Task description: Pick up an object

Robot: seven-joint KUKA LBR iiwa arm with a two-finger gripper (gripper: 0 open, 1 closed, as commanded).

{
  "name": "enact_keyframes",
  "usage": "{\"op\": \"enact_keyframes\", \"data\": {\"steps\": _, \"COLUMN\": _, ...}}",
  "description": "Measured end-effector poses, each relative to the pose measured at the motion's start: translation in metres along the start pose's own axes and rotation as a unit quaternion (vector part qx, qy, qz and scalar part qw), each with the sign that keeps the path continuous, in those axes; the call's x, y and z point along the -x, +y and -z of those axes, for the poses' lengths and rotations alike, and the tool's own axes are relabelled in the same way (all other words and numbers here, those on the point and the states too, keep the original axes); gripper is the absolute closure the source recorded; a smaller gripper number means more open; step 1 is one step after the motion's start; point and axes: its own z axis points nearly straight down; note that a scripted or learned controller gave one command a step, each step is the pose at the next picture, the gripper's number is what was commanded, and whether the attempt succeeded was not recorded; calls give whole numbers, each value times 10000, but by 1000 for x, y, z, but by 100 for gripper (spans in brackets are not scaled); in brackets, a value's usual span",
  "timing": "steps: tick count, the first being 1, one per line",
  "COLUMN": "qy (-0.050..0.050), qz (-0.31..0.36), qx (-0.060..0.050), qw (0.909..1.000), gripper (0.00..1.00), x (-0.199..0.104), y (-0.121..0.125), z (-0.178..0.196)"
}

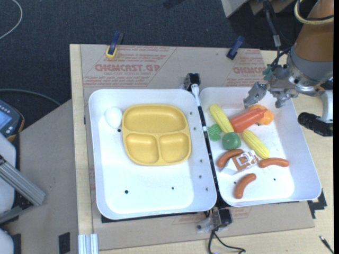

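Observation:
My gripper hangs over the far part of the right bin, its two fingers spread open and nothing between them. Just below and in front of it lies an orange carrot. Beside the carrot are a yellow corn cob, a second corn cob and two green vegetables. Three brown sausages and a small white and brown piece lie nearer the front of that bin.
The left bin holds a yellow divided plate and a white egg at its far left. A black divider runs between the bins. Blue clamps hold the board's far edge.

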Motion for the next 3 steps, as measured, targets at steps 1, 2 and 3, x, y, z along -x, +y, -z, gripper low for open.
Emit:
{"op": "enact_keyframes", "data": {"steps": 1, "qy": 15, "qz": 9, "qx": -58, "qw": 10000, "gripper": 0, "x": -32, "y": -19, "z": -112}}
{"op": "enact_keyframes", "data": {"steps": 2, "qy": 18, "qz": 19, "qx": -9, "qw": 10000, "gripper": 0, "x": -79, "y": -88, "z": -50}}
{"op": "enact_keyframes", "data": {"steps": 3, "qy": 11, "qz": 35, "qx": 35, "qw": 10000, "gripper": 0, "x": -132, "y": -129, "z": 20}}
